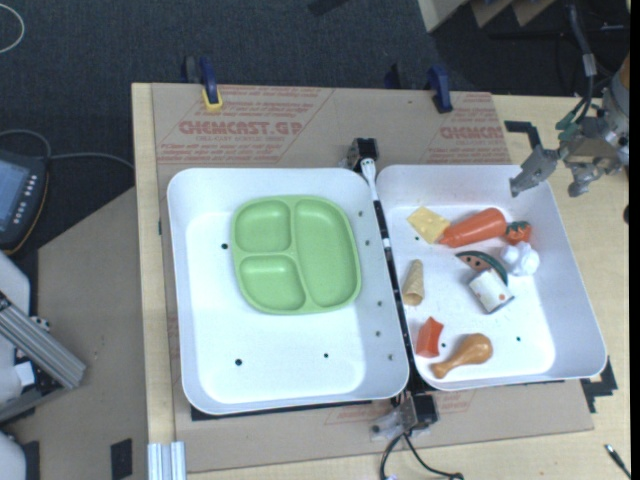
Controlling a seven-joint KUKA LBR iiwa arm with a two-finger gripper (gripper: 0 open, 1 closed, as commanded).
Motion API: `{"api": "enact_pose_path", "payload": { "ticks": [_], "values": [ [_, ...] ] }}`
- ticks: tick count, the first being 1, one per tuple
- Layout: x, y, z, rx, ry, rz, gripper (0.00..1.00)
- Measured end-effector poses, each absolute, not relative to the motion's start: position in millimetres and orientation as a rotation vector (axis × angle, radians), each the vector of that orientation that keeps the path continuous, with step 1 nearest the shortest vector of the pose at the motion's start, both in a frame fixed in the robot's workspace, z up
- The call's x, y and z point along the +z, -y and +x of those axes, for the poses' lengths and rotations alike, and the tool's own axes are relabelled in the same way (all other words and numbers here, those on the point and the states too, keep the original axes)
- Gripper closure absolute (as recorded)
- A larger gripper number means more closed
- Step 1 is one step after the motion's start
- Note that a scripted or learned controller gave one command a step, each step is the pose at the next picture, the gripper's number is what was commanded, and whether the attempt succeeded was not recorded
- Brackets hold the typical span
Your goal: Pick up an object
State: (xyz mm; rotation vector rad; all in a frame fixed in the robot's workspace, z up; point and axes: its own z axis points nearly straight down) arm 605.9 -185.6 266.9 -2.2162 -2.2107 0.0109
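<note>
Gripper [555, 173], a 2-finger metal unit, hangs over the upper right corner of the right-hand white bin [575, 303]; 2 dark fingers show, spread apart, with nothing between them. Its left finger [528, 176] projects over the bin's rim.

Candidate objects lie in the right-hand bin, from about 9 o'clock round to 6 o'clock of the gripper. Nearest is an orange plastic carrot [474, 227] at about 8 o'clock, its long axis running from 2 o'clock to 8 o'clock across the view, with a small red and green piece [517, 232] touching its right end. A yellow wedge of toy cheese [428, 224] sits just beside the carrot's left end. Below lie a watermelon-like slice with a green rind [482, 262], a white cylinder [489, 291], a small white lumpy piece [520, 260], a tan cone-shaped roll [413, 282], a red block [429, 336] and a brown toy drumstick [463, 354].

The left-hand white bin [200, 298] holds a pale green plastic tray with 3 compartments [296, 254], well apart from the gripper at 9 o'clock.

Judgement: no object is held and the pick is not yet begun. The carrot is the closest target; a grasp would call for travel toward 8 o'clock, descent, and fingers set across the carrot's long axis. Crowding by the cheese and the red and green piece could spoil closure.

The arm's wrist [600, 138] enters from 3 o'clock, with cabling above it; the tool's exact tilt cannot be judged.
</note>
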Motion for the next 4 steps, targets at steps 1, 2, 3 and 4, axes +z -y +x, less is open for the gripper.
{"api": "enact_pose_path", "payload": {
  "ticks": [1,2,3,4],
  "values": [
    [274,185,608.1,0.000,2.222,-2.221,0.00],
    [215,179,600.8,0.005,2.217,-2.217,0.00],
    [170,183,604.5,0.005,2.218,-2.218,0.00],
    [105,183,602.4,0.006,2.217,-2.217,0.00]
  ]
}}
